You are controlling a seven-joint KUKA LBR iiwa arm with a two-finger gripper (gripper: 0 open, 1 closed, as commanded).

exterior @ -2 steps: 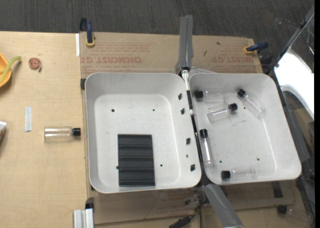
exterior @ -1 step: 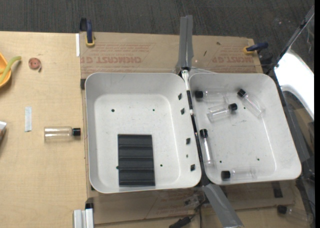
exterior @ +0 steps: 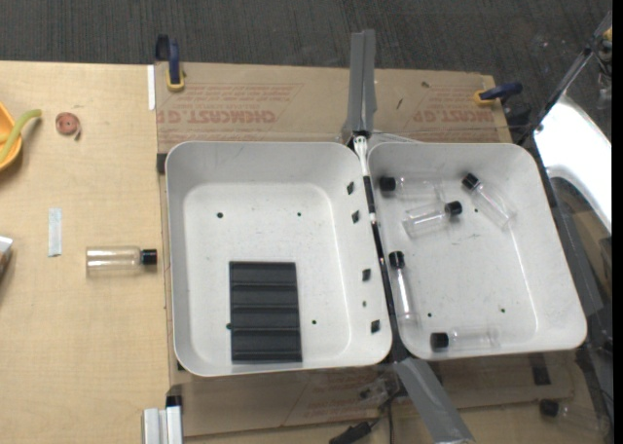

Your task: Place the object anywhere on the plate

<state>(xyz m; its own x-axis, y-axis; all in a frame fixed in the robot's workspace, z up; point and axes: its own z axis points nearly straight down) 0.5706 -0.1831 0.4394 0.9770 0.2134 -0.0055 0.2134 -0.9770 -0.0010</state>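
Observation:
A black ribbed plate [exterior: 264, 313] lies flat in the near part of the left bin [exterior: 195, 238]. Several clear vials with black caps lie in the right bin [exterior: 545, 267]: one [exterior: 489, 199] at the back right, one [exterior: 426, 220] near the middle, and one [exterior: 401, 291] along the left wall. Another vial [exterior: 467, 339] rests by the near wall. All of them lie on their sides, apart from the plate.
One more clear vial [exterior: 115, 258] lies on the wooden bench left of the bins. Further left are a yellow object [exterior: 10, 138], a small brown disc [exterior: 66, 123] and a white strip [exterior: 54, 233]. A grey post [exterior: 362, 82] rises behind the bins' joint.

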